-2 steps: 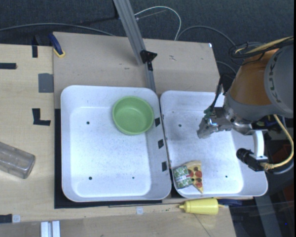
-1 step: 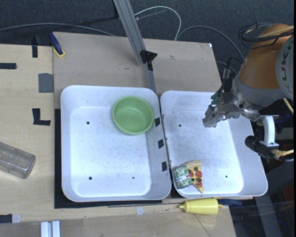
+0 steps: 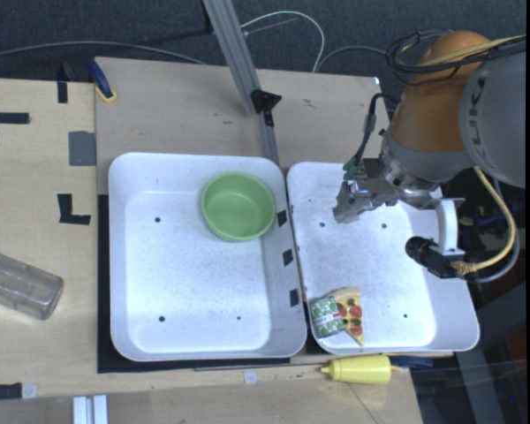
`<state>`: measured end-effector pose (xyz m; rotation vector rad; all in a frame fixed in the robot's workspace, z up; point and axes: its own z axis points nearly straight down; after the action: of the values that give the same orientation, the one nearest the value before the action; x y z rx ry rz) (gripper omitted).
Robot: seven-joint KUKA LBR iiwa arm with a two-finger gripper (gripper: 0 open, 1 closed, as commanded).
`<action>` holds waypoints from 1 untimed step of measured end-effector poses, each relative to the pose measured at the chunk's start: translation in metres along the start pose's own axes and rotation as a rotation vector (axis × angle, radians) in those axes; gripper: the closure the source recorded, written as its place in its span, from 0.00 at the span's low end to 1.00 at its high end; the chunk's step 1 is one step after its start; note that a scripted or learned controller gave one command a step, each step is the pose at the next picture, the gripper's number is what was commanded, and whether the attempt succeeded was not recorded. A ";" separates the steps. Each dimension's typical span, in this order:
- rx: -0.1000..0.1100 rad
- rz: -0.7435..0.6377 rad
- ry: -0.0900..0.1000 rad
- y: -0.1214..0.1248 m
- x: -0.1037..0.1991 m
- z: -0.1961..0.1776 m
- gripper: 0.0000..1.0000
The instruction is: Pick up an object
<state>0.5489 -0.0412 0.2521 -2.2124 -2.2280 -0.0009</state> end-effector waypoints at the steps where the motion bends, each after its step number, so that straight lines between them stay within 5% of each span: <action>1: 0.003 0.000 -0.001 0.009 0.056 0.016 1.00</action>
<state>0.5572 0.0144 0.2361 -2.2115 -2.2270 0.0028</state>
